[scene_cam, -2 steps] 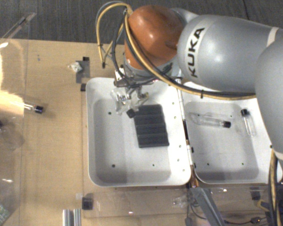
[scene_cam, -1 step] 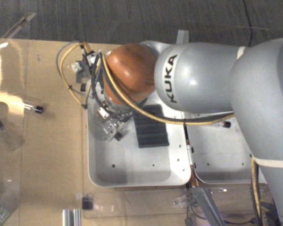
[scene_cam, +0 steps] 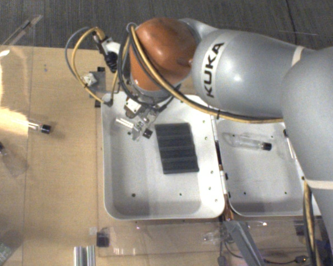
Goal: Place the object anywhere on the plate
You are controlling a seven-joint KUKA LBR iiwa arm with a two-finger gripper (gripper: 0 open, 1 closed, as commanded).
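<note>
Two small black-capped vials lie on the tan bench (scene_cam: pixel 50 193): one (scene_cam: pixel 39 127) near the left bin (scene_cam: pixel 114 204), another (scene_cam: pixel 3 154) farther left

A clear tube (scene_cam: pixel 248 143), apparently black-capped, lies in the right bin (scene_cam: pixel 266 193).

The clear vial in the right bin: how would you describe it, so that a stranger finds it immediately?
Find the two white bins side by side and take the right bin, partly under the grey arm. Near its far wall lies a clear vial on its side. Its dark cap at one end sets it apart from the flat dark ribbed plate in the left bin.
</note>
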